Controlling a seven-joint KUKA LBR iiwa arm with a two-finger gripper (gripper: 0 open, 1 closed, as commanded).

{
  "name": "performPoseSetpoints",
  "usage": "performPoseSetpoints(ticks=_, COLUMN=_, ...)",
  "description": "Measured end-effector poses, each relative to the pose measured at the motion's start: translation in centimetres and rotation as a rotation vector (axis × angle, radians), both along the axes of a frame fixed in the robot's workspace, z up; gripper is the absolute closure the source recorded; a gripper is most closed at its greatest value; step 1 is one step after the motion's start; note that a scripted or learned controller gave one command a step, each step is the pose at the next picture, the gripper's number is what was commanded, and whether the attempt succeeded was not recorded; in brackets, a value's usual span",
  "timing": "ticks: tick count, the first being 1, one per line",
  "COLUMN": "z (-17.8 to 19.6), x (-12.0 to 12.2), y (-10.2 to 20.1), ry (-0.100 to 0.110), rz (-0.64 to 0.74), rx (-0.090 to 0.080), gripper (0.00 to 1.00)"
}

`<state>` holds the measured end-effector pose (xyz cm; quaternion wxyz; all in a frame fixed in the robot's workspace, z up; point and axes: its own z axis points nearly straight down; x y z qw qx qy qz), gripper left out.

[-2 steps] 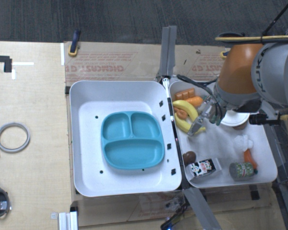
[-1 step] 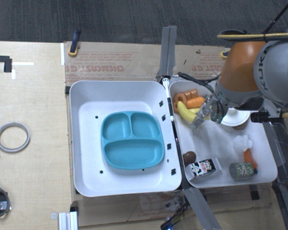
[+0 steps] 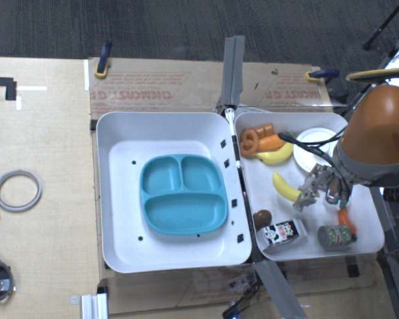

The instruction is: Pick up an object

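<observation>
Claw [image 3: 310, 195] hangs in the right bin [image 3: 369, 234], 3 o'clock of a banana [image 3: 285, 187]; grip state: can't tell.

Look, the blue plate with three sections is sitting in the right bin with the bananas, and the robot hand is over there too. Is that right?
Not quite. The camera view shows the blue plate alone in the left bin. The bananas are in the right bin, and the gripper is over that right bin, just as you said.
</observation>
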<state>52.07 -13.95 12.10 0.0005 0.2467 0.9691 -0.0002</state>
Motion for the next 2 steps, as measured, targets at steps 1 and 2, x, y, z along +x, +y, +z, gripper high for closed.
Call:
performPoseSetpoints(ticks=1, z=0.0, x=0.0, y=0.0, ry=0.000, rz=0.000, rx=0.000, gripper=0.00)
performPoseSetpoints(ticks=2, z=-2.9, x=7.2, y=3.2, ry=-0.001, rz=-0.102, rx=0.000, gripper=0.00)
